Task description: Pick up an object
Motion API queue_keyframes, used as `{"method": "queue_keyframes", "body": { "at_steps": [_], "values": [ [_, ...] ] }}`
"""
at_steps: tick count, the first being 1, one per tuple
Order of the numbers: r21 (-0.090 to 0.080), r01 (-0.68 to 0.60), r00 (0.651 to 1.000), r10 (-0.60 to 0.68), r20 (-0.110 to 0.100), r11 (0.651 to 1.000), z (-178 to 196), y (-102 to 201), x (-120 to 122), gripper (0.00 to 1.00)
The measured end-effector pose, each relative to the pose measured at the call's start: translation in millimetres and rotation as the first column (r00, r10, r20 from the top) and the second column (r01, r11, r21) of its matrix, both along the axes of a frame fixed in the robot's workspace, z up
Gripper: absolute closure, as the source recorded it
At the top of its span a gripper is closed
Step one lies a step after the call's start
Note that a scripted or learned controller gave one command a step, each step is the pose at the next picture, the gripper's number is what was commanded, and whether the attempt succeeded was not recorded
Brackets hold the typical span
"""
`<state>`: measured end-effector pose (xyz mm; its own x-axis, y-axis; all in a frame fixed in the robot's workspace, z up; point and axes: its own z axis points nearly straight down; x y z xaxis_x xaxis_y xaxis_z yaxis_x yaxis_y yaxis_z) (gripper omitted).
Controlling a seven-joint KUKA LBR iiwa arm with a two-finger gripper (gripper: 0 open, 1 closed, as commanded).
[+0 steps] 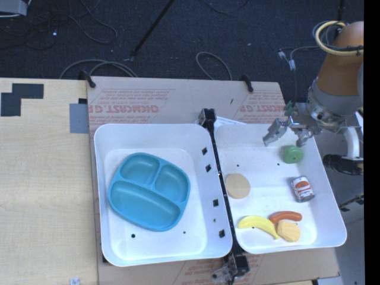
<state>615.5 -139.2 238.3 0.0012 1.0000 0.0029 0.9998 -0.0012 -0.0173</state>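
While the arm hangs over the right bin (far corner), its gripper spreads empty fingers above a green ball; can nearby.

A divided plate lies in the left bin; the right bin holds a can.

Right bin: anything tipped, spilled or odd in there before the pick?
Nothing alarming. The small can lies on its side in the right bin, near the sausage, banana and corn. The open gripper hovers beside the green ball.
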Motion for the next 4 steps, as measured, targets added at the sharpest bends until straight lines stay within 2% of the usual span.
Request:
{"method": "queue_keyframes", "body": {
  "at_steps": [1, 2, 4],
  "values": [
    [-0.002, -0.002, 1.000, 0.002, 0.011, 1.000, 7, 0, 2, 0.00],
    [0.000, 0.000, 1.000, 0.000, 0.005, 1.000, -54, 9, -3, 0.00],
    [-0.002, -0.001, 1.000, 0.001, 0.011, 1.000, -154, 9, 5, 0.00]
  ]
}}
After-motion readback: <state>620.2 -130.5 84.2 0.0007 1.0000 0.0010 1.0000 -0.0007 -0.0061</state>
